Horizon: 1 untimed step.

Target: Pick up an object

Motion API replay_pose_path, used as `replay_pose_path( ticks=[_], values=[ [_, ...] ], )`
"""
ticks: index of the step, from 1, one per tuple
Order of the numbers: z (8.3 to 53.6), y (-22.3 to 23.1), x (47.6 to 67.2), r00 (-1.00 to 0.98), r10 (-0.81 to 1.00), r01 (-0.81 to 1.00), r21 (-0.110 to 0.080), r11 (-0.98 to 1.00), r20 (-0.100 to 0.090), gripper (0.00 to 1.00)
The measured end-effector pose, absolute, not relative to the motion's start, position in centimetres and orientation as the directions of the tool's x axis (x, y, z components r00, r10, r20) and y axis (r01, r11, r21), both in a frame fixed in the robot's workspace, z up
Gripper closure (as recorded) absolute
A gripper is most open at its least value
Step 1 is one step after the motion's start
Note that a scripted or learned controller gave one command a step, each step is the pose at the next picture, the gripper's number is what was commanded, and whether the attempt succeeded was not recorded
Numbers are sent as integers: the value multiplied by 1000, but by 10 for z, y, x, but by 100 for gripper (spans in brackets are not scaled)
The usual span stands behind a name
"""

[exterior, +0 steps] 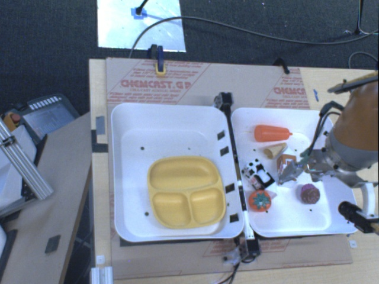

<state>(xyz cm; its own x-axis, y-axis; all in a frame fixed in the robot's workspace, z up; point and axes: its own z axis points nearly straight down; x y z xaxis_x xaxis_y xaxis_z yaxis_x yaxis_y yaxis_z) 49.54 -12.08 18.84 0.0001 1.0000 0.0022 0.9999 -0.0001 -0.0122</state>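
My gripper (286, 174) hangs low in the right bin (323, 223), near its middle. Around it lie small objects: an orange carrot (272, 133) at the far side, a tan cone-shaped piece (273, 152) just below that, a brown angular piece (288, 160) right at the gripper's far edge, a black-and-white toy (256, 173) to its left, a red-orange tomato-like ball (259, 200) at the near left, and a purple berry-like ball (309, 193) to its near right. The finger gap is too blurred to read.
The left bin (127, 129) holds a yellow divided tray (186, 190). A black divider strip (231, 158) runs between the bins. The arm's grey body with its orange band (358, 129) covers the right bin's right side.
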Motion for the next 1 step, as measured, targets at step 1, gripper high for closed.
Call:
replay_pose_path(
  ticks=[1],
  values=[
    [195, -121, 499, -3, 1000, 1000, 1, 3, 0, 0]
  ],
)
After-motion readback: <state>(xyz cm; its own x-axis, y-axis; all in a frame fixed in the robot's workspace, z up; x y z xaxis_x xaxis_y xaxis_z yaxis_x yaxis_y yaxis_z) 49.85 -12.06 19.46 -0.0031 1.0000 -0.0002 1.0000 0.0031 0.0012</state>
